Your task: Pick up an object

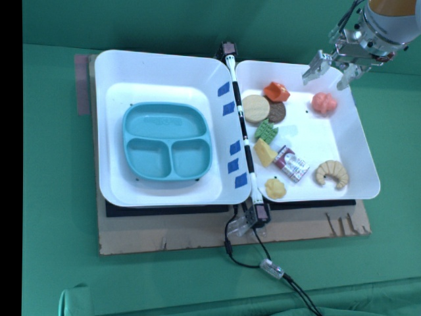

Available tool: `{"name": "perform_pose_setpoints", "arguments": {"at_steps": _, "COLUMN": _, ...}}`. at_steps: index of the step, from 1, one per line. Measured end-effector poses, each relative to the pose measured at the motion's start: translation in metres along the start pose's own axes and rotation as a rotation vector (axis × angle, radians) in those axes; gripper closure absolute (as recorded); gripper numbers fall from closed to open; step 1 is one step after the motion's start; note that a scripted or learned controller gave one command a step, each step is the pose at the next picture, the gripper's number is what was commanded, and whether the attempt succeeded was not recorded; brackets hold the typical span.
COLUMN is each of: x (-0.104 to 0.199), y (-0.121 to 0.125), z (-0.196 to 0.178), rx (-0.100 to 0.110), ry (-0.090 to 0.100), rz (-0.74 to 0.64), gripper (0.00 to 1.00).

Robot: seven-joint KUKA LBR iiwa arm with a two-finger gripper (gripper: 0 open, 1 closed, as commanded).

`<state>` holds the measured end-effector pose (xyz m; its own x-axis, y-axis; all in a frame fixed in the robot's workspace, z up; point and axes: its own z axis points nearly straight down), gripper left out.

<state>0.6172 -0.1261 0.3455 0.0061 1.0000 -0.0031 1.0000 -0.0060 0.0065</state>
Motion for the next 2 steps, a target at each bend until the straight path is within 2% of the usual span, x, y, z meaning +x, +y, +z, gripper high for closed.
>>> {"name": "perform_pose_setpoints", "arguments": {"at_steps": 1, "x": -0.006, "y": -0.01, "z": 0.134, "rx": 0.002, "ry": -0.002, "rz": 0.002, "gripper": 0.0}}
{"name": "perform_pose_setpoints", "arguments": {"at_steps": 2, "x": 0.012, "y": 0.044, "z": 0.15, "rx": -0.027, "ry": -0.009, "rz": 0.001, "gripper": 0.0}}
